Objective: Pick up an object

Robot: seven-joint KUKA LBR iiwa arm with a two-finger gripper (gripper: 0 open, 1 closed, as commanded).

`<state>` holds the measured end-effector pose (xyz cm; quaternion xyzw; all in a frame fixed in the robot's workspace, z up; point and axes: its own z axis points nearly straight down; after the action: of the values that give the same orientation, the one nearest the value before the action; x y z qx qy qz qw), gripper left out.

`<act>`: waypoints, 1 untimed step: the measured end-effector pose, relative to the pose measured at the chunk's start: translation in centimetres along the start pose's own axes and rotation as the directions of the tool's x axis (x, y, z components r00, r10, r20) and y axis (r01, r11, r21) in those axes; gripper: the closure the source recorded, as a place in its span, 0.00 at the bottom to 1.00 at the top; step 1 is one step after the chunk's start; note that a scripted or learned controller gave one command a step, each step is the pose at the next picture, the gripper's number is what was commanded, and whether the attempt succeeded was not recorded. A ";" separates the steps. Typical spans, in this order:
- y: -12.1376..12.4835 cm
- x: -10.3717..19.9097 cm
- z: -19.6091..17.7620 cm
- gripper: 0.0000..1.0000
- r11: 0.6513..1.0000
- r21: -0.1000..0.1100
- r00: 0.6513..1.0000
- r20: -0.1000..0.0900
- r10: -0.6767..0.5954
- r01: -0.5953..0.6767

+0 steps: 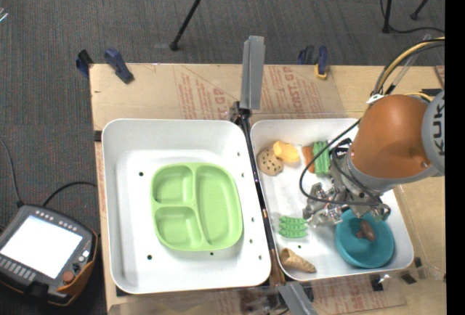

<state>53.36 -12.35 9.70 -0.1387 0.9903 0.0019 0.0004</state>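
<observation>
cone [298, 260]: lies near the front edge of the right bin [276, 197], tip pointing right.
bowl [363, 241]: blue, front right corner of the right bin, a small brown piece inside.
green toy [292, 226]: ribbed, just left of the gripper, near the bin's left wall.
gripper [325, 208]: low in the middle of the right bin, between green toy and bowl; can't tell how far apart the fingers are, nothing seen between them.
plate [196, 206]: green, three sections, middle of the left bin [120, 161].
cookie [269, 161]: back left part of the right bin, touching the orange piece [287, 153].
green block [320, 156]: back of the right bin, right of the orange piece.
arm [392, 139]: orange band over the bin's right side.
</observation>
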 end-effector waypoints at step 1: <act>0.0 0.0 0.0 0.00 1.000 0.000 1.000 -0.001 0.000 0.000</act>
<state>53.34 -12.33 9.65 -0.1387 0.9903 0.0020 0.0000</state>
